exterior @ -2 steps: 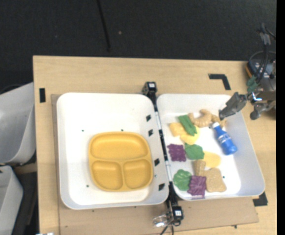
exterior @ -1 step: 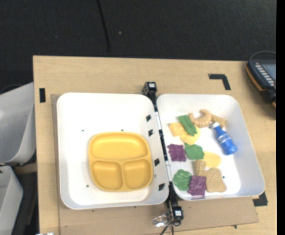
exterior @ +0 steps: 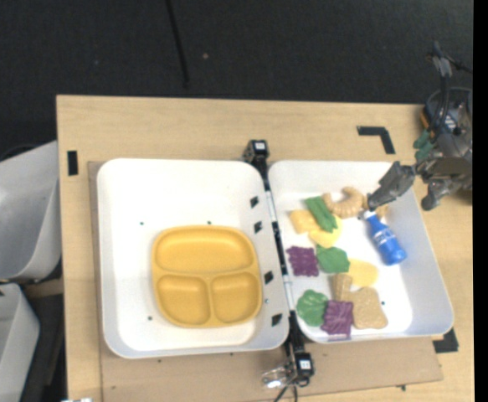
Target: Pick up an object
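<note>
The right bin (exterior: 428, 296) holds several small toy foods. Among them are a blue bottle (exterior: 387, 241), a tan curved piece (exterior: 347, 199), a green strip (exterior: 320, 212), purple pieces (exterior: 302, 260) and a tan slice (exterior: 369, 309). My gripper (exterior: 408, 196) hangs over the bin's far right corner and stands open. Its left finger (exterior: 385, 194) points down-left, its tip just above the blue bottle's white cap. The right finger (exterior: 434, 194) is out over the bin's right rim. Nothing lies between them.
The left bin (exterior: 126, 224) holds a yellow divided plate (exterior: 206, 275). A black clip (exterior: 257, 150) sits at the far end of the seam between the bins. White containers (exterior: 13, 216) stand off the bench to the left.
</note>
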Controlling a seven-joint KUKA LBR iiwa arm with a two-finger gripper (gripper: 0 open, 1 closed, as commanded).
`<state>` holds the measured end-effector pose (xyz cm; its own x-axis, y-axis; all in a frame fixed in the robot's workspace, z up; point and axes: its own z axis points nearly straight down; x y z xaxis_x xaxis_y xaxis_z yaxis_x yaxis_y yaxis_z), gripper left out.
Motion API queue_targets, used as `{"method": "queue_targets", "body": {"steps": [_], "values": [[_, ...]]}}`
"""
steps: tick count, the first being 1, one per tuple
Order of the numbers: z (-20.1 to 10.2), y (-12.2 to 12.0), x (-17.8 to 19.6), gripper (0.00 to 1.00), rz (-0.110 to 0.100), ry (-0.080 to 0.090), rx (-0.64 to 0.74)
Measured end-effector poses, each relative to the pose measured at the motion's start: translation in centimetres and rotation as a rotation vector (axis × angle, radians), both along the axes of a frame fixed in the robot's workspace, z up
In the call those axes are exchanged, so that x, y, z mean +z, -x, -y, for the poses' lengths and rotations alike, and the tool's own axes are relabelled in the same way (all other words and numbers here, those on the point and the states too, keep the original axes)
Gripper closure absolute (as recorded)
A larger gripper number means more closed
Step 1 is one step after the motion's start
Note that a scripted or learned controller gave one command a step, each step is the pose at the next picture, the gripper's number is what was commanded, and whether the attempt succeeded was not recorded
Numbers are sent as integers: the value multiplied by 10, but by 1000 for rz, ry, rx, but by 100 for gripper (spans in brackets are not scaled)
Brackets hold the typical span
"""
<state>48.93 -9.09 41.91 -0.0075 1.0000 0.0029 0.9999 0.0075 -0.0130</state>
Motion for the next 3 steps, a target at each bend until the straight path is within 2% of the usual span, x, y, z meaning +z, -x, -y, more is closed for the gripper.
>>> {"method": "queue_targets", "body": {"steps": [1,2,3], "values": [[110,1,129,0,28,14,-16],[10,-18,-56,0,0,-1,1],[63,-5,-266,0,2,2,-12]]}}
